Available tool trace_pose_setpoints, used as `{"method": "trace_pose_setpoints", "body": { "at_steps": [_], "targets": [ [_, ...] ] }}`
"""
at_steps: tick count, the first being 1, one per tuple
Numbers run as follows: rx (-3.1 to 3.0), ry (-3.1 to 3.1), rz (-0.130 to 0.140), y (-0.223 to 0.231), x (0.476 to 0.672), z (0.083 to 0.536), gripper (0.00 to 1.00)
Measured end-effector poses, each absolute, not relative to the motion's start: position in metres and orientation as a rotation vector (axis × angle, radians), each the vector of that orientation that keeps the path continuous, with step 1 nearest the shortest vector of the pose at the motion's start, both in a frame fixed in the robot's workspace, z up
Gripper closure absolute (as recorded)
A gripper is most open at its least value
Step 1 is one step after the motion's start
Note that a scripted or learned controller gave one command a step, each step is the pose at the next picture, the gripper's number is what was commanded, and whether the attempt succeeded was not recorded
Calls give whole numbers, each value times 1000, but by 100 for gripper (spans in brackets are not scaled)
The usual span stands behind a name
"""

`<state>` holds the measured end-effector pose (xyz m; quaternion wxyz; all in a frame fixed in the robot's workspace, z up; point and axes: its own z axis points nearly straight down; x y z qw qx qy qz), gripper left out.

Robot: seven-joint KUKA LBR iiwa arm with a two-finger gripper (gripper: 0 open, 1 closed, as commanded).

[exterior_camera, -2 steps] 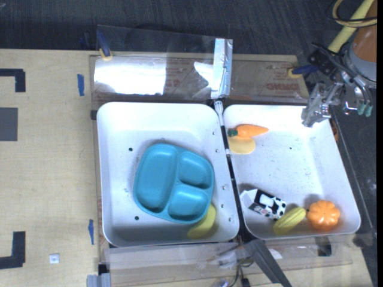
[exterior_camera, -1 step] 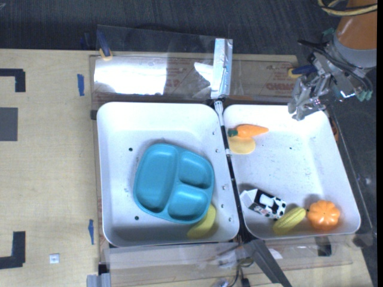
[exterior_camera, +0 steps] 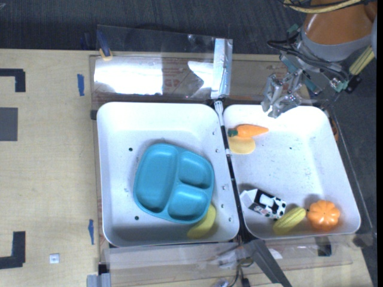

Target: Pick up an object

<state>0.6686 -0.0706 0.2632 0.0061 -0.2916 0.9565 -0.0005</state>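
Gripper hovering above far rim of right white bin, finger state unclear. Nearest pick: orange plastic carrot, just below-left. Risk: fingers clipping rim, missing carrot.

White bins: I count two, a left bin and a right bin, side by side.
Blue plates: I see one, a divided plate with three compartments, in the left bin.
Carrots: I count one toy carrot, in the right bin.
Pumpkins: I count one orange pumpkin, in the right bin.
Cows: I see one black-and-white toy cow, in the right bin.
Yellow pieces: I count three: one by the plate, one under the carrot, one between cow and pumpkin.
Things per bin: I make it two on the left, five on the right.
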Motion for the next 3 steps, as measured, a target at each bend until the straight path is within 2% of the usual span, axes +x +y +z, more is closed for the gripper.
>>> {"method": "trace_pose_setpoints", "body": {
  "at_steps": [1,2,3],
  "targets": [
    [-1277,2856,-1,7,663,277,100],
    [-1537,2726,-2,54,668,316,100],
    [-1824,2551,2,59,667,306,100]
  ]
}}
